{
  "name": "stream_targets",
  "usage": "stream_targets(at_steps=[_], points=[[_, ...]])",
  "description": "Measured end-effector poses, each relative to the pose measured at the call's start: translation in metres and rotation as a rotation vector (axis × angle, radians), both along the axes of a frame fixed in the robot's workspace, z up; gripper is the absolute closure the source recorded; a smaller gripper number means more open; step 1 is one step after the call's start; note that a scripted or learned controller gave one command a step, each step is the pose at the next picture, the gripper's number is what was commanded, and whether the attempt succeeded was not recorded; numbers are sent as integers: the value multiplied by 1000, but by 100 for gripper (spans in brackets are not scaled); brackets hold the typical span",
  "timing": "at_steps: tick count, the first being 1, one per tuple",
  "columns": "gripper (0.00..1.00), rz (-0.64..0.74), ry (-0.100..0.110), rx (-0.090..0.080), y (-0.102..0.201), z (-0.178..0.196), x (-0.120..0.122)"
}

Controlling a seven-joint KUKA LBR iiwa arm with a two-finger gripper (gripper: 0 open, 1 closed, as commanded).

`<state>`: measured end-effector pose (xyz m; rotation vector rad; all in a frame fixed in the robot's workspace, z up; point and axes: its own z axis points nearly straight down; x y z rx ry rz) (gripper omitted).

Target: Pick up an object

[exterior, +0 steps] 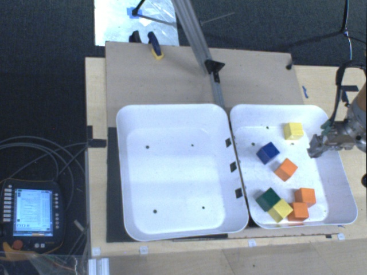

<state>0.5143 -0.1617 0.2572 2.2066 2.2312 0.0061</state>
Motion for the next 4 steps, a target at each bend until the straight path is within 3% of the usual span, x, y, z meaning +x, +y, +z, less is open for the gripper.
stream_targets(at_steps=[3,4], points=[[100,-1,3,1,132,-10,45],[100,0,0,2,180,0,71]])
